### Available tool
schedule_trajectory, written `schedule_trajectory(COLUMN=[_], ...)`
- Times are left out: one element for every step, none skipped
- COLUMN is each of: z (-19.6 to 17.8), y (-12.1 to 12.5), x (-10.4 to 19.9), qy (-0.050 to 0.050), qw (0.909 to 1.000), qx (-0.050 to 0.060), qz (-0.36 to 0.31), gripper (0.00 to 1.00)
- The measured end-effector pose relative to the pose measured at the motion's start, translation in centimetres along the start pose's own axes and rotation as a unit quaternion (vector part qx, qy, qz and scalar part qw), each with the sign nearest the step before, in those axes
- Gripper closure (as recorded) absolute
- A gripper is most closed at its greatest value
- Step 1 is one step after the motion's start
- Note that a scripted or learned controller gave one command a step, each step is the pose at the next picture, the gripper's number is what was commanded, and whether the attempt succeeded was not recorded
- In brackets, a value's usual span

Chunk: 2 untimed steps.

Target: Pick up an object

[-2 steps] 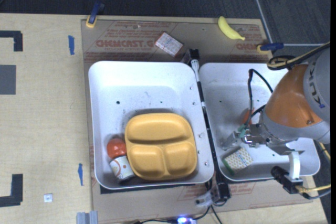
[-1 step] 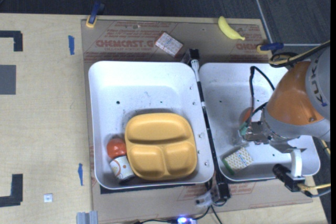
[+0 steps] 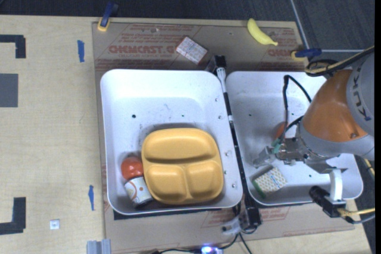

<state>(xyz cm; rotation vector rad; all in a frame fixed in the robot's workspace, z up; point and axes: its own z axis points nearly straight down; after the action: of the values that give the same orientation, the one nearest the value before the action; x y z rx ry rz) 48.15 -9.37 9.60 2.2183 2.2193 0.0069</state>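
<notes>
Right now the gripper (image 3: 269, 156) hangs low inside the right bin (image 3: 256, 92), just beside a small flat speckled packet (image 3: 269, 179) lying near that bin's near wall. Whether its fingers are spread or closed I cannot tell; nothing visibly sits between them. In the left bin (image 3: 119, 92) a yellow compartment tray (image 3: 181, 163) fills the near half, with a small red and white toy (image 3: 134, 178) tucked against its left edge. One likely risk: the packet lies flat and thin, so the fingers could skid over it, or push it against the wall instead of catching it.
</notes>
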Motion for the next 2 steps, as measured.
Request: schedule_trajectory(z=[1.0,0.0], y=[-0.2,0.0], x=[0.1,0.1], qy=[0.0,0.0], qw=[1.0,1.0], qx=[0.002,0.0], qz=[0.0,0.0], gripper=[0.0,1.0])
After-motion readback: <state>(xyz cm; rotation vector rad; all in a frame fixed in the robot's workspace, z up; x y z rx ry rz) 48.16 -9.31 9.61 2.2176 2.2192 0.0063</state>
